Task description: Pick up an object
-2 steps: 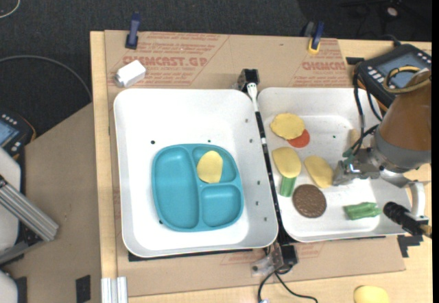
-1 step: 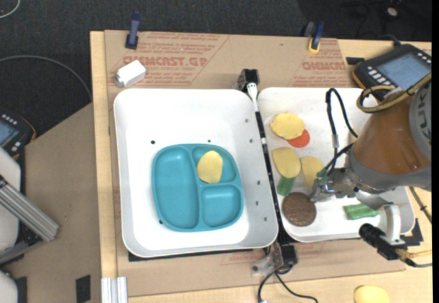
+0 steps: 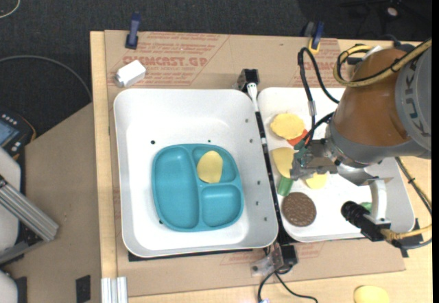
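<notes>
The arm [image 3: 384, 110] reaches in from the right and hangs over the right bin [image 3: 405, 209], its orange band above the grey wrist. The pincer [image 3: 310, 163] sits low over the left part of that bin, among the small things lying there; whether it is spread or pressed together cannot be told, since the wrist hides most of it. Just above the pincer lies a yellow piece [image 3: 286, 123] with a bit of orange-red [image 3: 297, 137] at its lower edge. Just to the left of the pincer lies a second yellow piece [image 3: 281, 158], and below that, beside the bin's left wall, a green piece [image 3: 283, 185]. A pale yellow bit [image 3: 315, 182] shows right under the pincer, touching or nearly touching it; it cannot be told if it is pinched. Below the pincer, apart from it, lies a round brown disc [image 3: 300, 208] on the bin floor. Well to the left of the pincer, in the left bin [image 3: 137, 130], rests a blue divided tray [image 3: 178, 195] with a yellow piece [image 3: 210, 166] in its upper right compartment. Both bins stand side by side on the cardboard-covered worktop [image 3: 178, 55], where a small white block [image 3: 130, 74] lies far up and to the left of the pincer.
</notes>
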`<move>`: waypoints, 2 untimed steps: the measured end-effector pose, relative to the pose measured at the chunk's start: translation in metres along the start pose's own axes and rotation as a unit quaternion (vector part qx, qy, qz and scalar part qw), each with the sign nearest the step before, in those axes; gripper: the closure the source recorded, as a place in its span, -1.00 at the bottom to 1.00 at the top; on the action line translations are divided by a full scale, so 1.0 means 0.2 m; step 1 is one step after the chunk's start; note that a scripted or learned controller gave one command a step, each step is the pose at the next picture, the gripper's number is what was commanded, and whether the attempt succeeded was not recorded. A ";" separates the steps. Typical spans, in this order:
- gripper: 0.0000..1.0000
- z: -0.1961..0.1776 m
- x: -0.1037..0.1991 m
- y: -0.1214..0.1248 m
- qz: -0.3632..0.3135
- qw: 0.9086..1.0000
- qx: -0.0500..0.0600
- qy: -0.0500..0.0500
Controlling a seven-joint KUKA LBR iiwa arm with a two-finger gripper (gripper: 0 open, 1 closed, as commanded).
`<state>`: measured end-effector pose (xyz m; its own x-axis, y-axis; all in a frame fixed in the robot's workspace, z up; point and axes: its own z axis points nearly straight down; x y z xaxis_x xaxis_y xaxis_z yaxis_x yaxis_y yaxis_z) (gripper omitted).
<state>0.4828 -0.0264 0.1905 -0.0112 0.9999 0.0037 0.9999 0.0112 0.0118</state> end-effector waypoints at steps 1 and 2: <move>1.00 -0.52 0.30 0.00 0.001 1.000 -0.001 0.000; 1.00 -0.39 0.60 -0.01 0.002 1.000 0.009 -0.001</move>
<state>0.4783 0.0936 0.2695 -0.0069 1.0000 0.0022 1.0000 0.0070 -0.0058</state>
